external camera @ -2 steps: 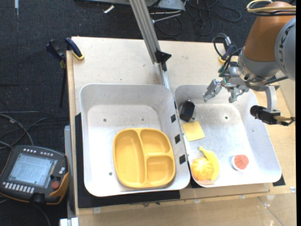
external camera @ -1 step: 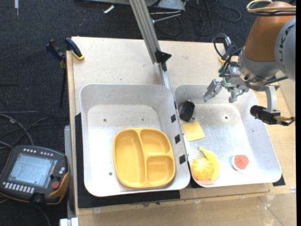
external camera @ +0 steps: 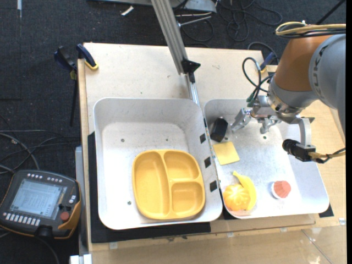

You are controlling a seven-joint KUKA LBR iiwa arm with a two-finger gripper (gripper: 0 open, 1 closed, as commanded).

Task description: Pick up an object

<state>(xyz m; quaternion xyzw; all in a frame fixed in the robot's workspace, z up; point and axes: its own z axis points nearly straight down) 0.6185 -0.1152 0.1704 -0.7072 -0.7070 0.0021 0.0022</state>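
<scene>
From the camera view, two shallow white bins sit side by side on the pale surface (external camera: 137, 70). The left bin (external camera: 110, 120) holds a yellow divided tray (external camera: 168, 184) with three compartments, lying toward the bin's near right part. The right bin (external camera: 308, 175) holds several things: a black object (external camera: 219, 128) at its far left corner, a flat yellow square (external camera: 226, 153) just beside and nearer than it, a yellow and orange fruit-like toy (external camera: 241, 194) at the near left edge, and a small red and white round piece (external camera: 281, 189) to the right of the toy, apart from it.

The gripper (external camera: 254, 121) hangs over the far part of the right bin, its fingers spread apart with nothing between them. The black object lies near the left finger, not touching it.

A teach pendant (external camera: 36, 202) with a lit screen lies on the floor left of the surface. No writing on any object can be read.
</scene>
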